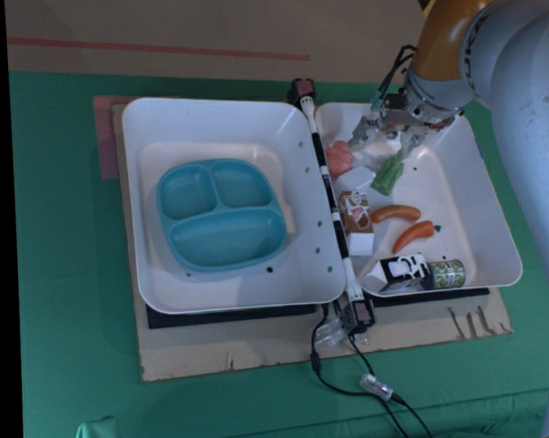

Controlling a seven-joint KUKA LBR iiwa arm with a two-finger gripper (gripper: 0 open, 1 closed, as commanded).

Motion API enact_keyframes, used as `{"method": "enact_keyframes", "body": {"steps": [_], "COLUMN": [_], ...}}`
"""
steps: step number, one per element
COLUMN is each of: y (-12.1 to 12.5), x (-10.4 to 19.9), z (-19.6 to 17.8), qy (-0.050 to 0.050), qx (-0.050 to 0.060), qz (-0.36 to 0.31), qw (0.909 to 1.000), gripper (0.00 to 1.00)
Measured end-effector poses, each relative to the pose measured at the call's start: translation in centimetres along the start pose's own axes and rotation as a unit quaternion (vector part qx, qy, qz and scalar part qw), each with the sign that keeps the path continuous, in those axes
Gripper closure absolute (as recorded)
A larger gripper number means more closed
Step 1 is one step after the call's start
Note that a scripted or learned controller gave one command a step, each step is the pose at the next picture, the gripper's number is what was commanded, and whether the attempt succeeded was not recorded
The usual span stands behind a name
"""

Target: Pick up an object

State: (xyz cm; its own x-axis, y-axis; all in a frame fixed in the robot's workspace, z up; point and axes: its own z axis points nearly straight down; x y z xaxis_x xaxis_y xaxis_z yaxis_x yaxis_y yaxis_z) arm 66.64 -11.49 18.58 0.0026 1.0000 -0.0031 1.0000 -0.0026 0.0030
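Note:
My gripper (386, 136) hangs over the far part of the right bin (492, 209), fingers spread and open. I see nothing clearly held between them. Just below it lies a green object (388, 174). To its left are a salmon-pink object (339, 156) and a white block (354, 179). Further forward lie a brown sausage (394, 213), an orange carrot-like piece (413, 236), a brown and white carton (354, 210), a white cube (360, 244), a black and white carton (399, 270) and a small can (447, 273).
The left bin (143, 128) holds a teal divided plate (220, 214). A striped divider bar (330, 193) runs between the bins. Cables (354, 369) trail on the green cloth in front. The grey arm (524, 112) covers the right bin's far right corner.

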Motion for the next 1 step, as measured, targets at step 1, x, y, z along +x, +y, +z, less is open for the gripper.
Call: {"method": "enact_keyframes", "body": {"steps": [1], "y": [-4.01], "x": [-0.63], "z": [0.1], "qy": [-0.001], "qx": [-0.008], "qz": [0.0], "qw": [1.0], "gripper": [0.0]}}
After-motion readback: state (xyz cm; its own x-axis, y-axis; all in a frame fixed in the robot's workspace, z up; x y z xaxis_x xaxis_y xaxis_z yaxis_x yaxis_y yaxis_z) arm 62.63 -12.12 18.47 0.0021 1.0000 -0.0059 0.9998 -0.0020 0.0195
